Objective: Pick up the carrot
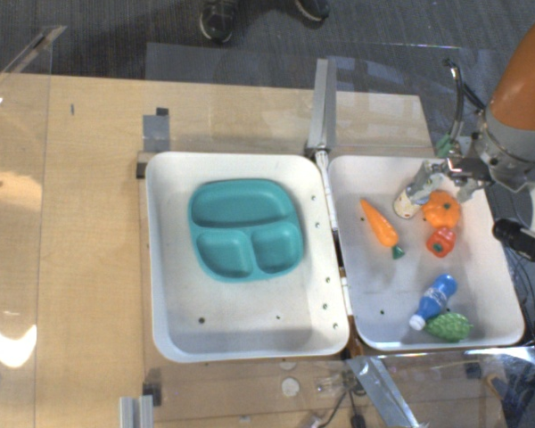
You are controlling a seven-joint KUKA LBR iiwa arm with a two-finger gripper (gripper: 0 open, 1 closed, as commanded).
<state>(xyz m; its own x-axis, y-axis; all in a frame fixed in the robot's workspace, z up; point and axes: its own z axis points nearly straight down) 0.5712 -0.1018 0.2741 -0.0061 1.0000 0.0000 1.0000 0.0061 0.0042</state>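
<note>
The orange carrot (380, 224) with a small green tip lies slanted on the floor of the right bin (374, 324), in its left half. My gripper (425, 184) hangs over the upper right part of that bin, up and to the right of the carrot and well apart from it. It sits just above a pale round object (405, 206) and beside an orange pepper (441, 210). Nothing is visibly held.
The right bin also holds a small red item (440, 242), a blue bottle with a white cap (434, 300) and a green bumpy vegetable (448, 326). The left bin (174, 328) holds a teal divided plate (247, 227). A metal divider (320, 105) stands between the bins.
</note>
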